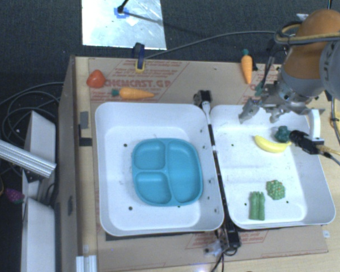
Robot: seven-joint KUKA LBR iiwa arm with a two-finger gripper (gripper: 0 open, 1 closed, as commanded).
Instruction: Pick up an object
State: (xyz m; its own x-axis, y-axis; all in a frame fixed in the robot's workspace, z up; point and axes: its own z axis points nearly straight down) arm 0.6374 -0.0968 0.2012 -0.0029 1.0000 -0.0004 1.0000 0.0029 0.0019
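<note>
Gripper [262, 113] spread open, nothing held — poised above right bin [306, 208] far rim. Banana [271, 145] just beside; open floor left

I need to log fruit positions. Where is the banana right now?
In the camera view, the banana lies in the right bin, toward its far side, just left of a dark green toy and below the hand.

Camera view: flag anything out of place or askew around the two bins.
Three toy foods lie outside the bins on the cardboard: a tomato and a carrot behind the left bin, and another carrot behind the right bin. Nothing looks spilled or damaged.
</note>
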